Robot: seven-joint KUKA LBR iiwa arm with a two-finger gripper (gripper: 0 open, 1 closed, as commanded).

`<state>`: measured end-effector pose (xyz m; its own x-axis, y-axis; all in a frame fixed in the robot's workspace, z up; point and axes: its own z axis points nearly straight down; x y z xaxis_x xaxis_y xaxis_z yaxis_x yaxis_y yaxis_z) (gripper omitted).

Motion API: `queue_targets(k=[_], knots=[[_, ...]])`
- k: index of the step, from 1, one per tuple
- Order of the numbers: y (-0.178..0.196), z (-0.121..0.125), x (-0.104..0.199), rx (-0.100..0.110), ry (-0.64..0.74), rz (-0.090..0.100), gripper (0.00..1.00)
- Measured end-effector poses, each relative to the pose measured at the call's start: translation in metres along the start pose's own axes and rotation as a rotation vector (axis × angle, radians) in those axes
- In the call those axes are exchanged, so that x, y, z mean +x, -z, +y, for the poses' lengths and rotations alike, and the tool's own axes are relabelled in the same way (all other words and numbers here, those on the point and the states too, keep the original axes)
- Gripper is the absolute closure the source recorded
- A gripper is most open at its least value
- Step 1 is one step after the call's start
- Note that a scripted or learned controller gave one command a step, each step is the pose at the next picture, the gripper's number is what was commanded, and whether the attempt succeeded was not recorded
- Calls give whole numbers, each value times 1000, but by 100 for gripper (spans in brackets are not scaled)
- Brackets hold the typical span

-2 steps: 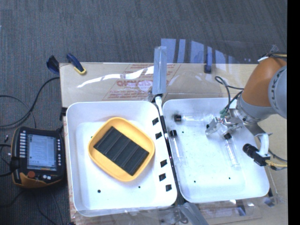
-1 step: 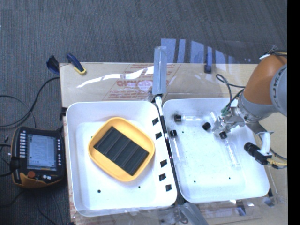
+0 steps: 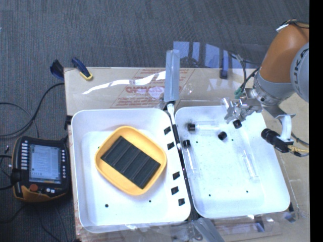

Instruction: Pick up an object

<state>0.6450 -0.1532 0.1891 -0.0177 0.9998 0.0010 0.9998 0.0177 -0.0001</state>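
The left bin (image 3: 81,135) holds a yellow dish (image 3: 108,142) with a black ridged slab (image 3: 132,162) lying in it. In the right bin (image 3: 272,185) lie a clear tube with a black cap (image 3: 192,127), a small black piece (image 3: 222,135), another black piece (image 3: 186,143) by the left wall, and a clear tube (image 3: 250,165) towards the right. My gripper (image 3: 236,119) hangs over the right bin's far right part, a little up and right of the small black piece. I see nothing held in it.
A grey upright post (image 3: 172,77) stands behind the gap between the bins. A teach pendant (image 3: 38,168) lies off the bench at the left, with cables around it. Blue clamps (image 3: 81,68) sit at the bench's far left corner. A black fitting (image 3: 272,137) sticks out by the right bin's right rim.
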Motion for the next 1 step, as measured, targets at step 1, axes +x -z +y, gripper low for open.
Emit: queue_targets(k=[1], knots=[[24,0,46,1,50,0,100]])
